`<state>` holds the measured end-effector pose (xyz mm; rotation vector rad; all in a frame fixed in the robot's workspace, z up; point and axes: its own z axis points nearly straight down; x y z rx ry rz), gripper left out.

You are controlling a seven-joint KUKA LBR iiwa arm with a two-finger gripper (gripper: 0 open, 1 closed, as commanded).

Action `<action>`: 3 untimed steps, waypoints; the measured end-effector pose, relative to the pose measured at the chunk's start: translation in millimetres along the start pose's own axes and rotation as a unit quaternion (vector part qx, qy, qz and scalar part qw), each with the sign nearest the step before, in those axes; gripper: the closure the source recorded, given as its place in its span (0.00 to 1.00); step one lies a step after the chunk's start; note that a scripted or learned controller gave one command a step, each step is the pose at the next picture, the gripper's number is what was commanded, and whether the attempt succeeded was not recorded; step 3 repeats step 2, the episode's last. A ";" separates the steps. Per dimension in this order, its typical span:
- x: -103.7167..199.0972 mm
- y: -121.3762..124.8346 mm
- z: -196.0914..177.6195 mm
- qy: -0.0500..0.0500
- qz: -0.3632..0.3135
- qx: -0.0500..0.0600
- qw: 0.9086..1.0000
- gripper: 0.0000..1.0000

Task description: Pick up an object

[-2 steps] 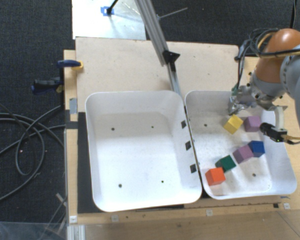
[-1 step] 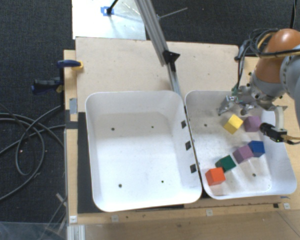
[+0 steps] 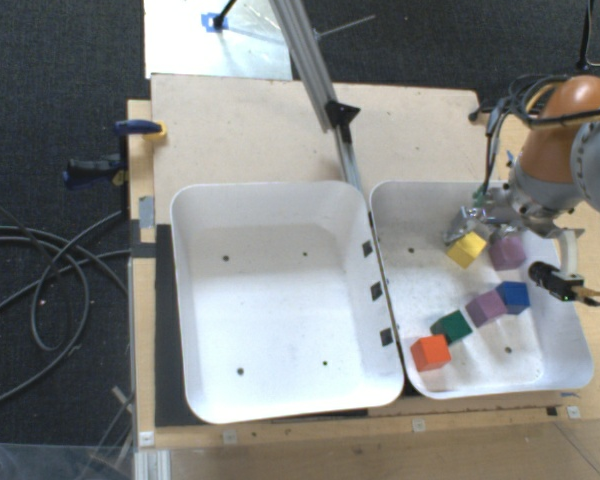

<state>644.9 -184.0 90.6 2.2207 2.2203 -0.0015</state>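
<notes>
The tool hangs over the far part of the right bin, which sits at the counter's right end, and its fingers are closed on a yellow cube tilted between them, just off the bin floor. Just right of that cube lies a pale purple block, and toward the bin's near edge sit a blue cube, a purple cube touching it, a green cube and an orange cube. The left bin lies alongside.
</notes>
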 end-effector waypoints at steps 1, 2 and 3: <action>1.3 2.3 -12.5 0.000 -0.002 -0.003 1.000 1.00; 1.3 2.2 -12.1 0.000 -0.002 -0.003 1.000 0.00; 1.3 2.2 -12.1 0.000 -0.002 -0.003 1.000 0.00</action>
